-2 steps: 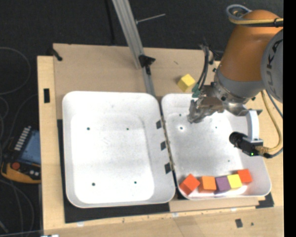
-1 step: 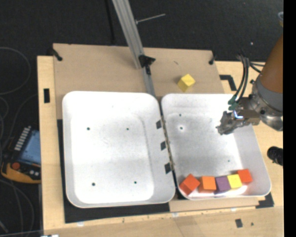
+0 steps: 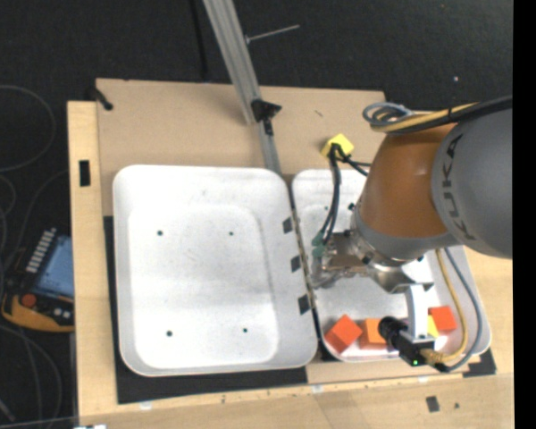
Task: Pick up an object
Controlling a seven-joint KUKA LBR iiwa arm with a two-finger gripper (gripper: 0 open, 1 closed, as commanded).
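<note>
The arm's orange band and grey wrist [image 3: 402,204] hang over the right bin [image 3: 311,195] and cover most of it. The gripper [image 3: 326,266] sits low at the bin's left wall, near the divider between the bins. An orange block [image 3: 344,332] lies at the right bin's front, just below the gripper. A second orange piece [image 3: 372,332] lies beside it, and another orange block [image 3: 441,319] sits toward the bin's right front. Nothing shows between the fingers from this angle.
The left bin [image 3: 205,266] lies beside the right one. A slanted metal pole [image 3: 237,52] runs in from the top to the bins' back edge. A yellow connector [image 3: 339,144] and cables sit behind the arm. A handheld pendant [image 3: 45,280] lies off the bench at left.
</note>
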